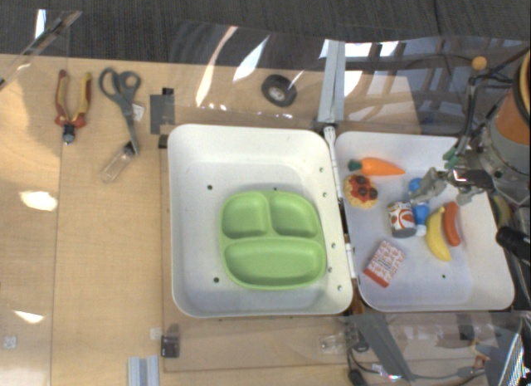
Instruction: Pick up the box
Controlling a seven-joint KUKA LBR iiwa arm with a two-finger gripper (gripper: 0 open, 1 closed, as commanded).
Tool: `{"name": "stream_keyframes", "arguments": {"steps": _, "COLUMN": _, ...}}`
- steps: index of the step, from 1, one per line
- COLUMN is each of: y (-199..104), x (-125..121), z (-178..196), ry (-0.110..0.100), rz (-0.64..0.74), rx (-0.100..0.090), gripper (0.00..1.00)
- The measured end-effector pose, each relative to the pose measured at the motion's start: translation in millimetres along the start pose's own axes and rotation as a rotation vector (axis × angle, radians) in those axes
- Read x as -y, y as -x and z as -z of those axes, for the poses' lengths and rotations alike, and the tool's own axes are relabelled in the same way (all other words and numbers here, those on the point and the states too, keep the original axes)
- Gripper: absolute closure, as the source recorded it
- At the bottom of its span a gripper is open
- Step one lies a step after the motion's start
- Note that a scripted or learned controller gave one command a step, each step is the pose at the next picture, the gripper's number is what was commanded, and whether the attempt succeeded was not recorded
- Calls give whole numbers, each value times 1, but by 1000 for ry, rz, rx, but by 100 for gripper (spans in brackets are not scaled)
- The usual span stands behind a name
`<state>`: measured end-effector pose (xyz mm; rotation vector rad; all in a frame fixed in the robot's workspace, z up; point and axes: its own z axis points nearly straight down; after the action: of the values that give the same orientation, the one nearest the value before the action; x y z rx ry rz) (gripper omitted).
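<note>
Two shallow white bins are seen side by side on a wooden bench. In the left bin [191, 177] a green divided plate [272, 239] is laid flat near the middle. The right bin [489, 289] is filled with small items, and the arm [506, 139] is reached in over its upper right part.

The box [385, 262], red and white and patterned, is found lying flat in the lower left part of the right bin, slightly turned, close to the bin's left wall. The gripper [431, 185] is seen well above and to the right of it, apart from it, over the middle of the bin. Nothing can be made out between its tips, and whether they are spread or closed cannot be told from this view.

Between the gripper and the box a small red and white can [402, 220] is placed, with a blue piece [418, 185] just above it. A banana [436, 237] and a sausage [451, 223] are laid side by side to the right of the can. A carrot [380, 166] and a pizza slice [361, 191] are set in the upper left of that bin.

On the bench to the left, pliers [70, 102] and scissors [124, 98] are laid, and a roll of tape [279, 89] is set behind the left bin.
</note>
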<state>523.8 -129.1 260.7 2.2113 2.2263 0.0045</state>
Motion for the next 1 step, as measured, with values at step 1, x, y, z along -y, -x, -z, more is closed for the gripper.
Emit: {"name": "stream_keyframes", "arguments": {"steps": 1, "y": 6, "x": -16, "z": -97, "ry": -3, "rz": -92, "rx": 0, "gripper": 0}}
